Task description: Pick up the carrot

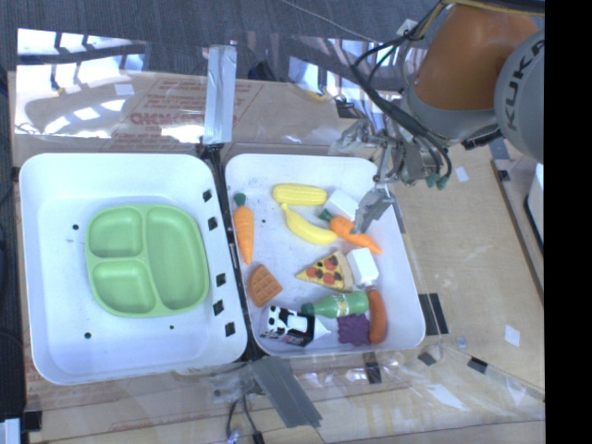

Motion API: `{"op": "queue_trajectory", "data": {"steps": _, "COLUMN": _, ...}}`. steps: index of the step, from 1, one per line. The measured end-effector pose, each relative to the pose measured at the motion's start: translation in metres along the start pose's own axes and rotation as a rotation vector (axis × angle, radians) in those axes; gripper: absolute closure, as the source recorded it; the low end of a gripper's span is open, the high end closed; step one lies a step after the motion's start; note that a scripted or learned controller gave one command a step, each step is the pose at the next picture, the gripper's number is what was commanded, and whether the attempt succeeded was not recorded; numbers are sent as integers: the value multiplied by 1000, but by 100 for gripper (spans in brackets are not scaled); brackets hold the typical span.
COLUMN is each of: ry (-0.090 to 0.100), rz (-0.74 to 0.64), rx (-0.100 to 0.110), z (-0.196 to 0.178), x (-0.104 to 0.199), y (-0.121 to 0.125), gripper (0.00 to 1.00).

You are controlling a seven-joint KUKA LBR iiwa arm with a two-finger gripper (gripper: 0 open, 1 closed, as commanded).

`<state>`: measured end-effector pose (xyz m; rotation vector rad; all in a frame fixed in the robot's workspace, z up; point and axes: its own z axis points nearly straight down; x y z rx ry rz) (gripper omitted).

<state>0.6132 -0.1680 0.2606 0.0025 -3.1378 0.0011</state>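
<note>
The gripper (pixel 370 213) hangs right of frame centre, its fingers seemingly nearly together just above the small carrot (pixel 351 232) without pinching it. This looks like the approach step; next comes spreading and descending. A second, smooth tapered plastic carrot (pixel 243 233) lies along the right bin's (pixel 407 285) left wall.

Robot lab: taped bench (pixel 462 276), 2 white bins (pixel 37 248), toy food.

Arm over the right bin of toy food.
The gripper (pixel 370 213) hangs just above a small carrot (pixel 351 231); a larger carrot (pixel 243 232) lies along the left wall.
</note>
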Motion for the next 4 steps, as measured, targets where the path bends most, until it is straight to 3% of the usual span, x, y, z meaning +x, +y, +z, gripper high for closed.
{"op": "queue_trajectory", "data": {"steps": 1, "ry": 6, "rz": -61, "rx": -4, "z": 93, "x": -8, "y": -33, "gripper": 0}}
{"op": "queue_trajectory", "data": {"steps": 2, "ry": -4, "rz": 71, "rx": 0, "z": 167, "x": 4, "y": -40, "gripper": 0}}
{"op": "queue_trajectory", "data": {"steps": 3, "ry": -5, "rz": 61, "rx": -1, "z": 158, "x": 2, "y": -38, "gripper": 100}}
{"op": "queue_trajectory", "data": {"steps": 4, "ry": 0, "rz": 377, "rx": -2, "z": 106, "x": 52, "y": 4, "gripper": 100}}
